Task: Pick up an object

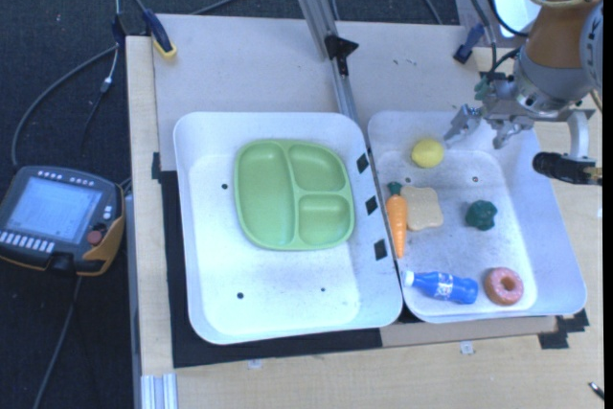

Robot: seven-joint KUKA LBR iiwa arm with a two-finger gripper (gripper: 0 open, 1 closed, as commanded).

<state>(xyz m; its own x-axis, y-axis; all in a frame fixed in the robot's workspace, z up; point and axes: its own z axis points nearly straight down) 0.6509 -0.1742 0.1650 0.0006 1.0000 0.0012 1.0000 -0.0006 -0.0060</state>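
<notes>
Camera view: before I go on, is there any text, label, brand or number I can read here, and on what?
None can be read.
Blue bottle in the right bin: its label is too blurred to read.
Teach pendant on the floor at left: the screen and keys are too small to read.
Green divided plate in the left bin: no marking visible.

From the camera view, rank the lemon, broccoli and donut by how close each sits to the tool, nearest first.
Measured from the tool, at the right bin's far edge:
1. Lemon, just to its left at the bin's far end.
2. Broccoli, mid-bin, right side.
3. Donut, near right corner.
</notes>
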